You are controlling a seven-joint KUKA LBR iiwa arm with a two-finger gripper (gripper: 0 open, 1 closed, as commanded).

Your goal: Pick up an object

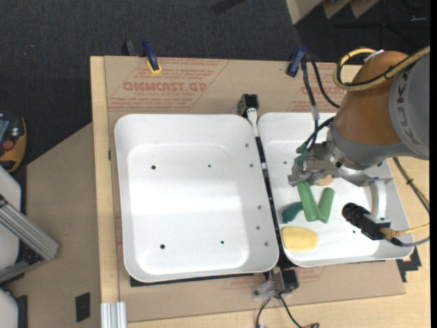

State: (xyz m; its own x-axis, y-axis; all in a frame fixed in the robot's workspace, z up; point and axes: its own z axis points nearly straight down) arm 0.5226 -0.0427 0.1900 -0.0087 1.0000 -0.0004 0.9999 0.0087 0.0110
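Nearest the lens, the grey arm [403, 108] with its orange band reaches in over the right bin [341, 255], its gripper [311, 171] low above the bin's middle; whether it is parted or closed cannot be told. Just below it lie two green sticks [315, 202], a dark teal piece [292, 214] and a yellow lump [300, 238]. Beside it sits the left bin [136, 142]

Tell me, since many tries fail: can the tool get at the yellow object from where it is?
Probably yes: the yellow object lies uncovered in the right bin, near the tool.
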